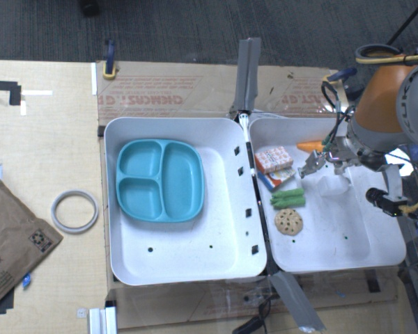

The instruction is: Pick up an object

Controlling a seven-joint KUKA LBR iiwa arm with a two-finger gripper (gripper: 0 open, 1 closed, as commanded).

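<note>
Gripper [325,164], fingers apart and holding nothing, hangs just right of the box [274,160], pod [288,200] and cookie [288,222]

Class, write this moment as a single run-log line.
stage: reaching | gripper: above right bin, nothing seen held | nearby: snack box, green item, cookie | left bin: blue divided plate
</note>
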